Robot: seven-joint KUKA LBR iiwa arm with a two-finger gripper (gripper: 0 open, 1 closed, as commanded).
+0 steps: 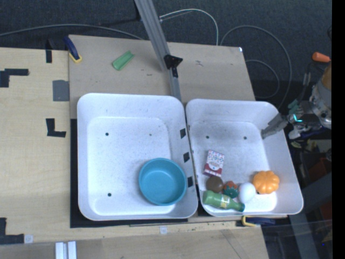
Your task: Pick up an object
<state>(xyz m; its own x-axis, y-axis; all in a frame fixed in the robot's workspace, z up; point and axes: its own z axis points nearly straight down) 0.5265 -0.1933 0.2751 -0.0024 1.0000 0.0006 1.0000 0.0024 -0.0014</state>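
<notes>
The gripper (275,125) hangs over the right rim of the right bin (226,108); whether it is released or clenched I cannot tell. The objects crowd that bin's near edge: a red carton (214,163), a green bottle (222,200), a white ball (247,191) and an orange pumpkin (266,182). The pumpkin, by the near right corner, lies closest, nearer the bench's front edge than the gripper.

A bowl (162,181) sits in the left bin (94,109); a carton (214,163), bottle (222,200) and pumpkin (266,181) lie in the right bin (226,111).
</notes>
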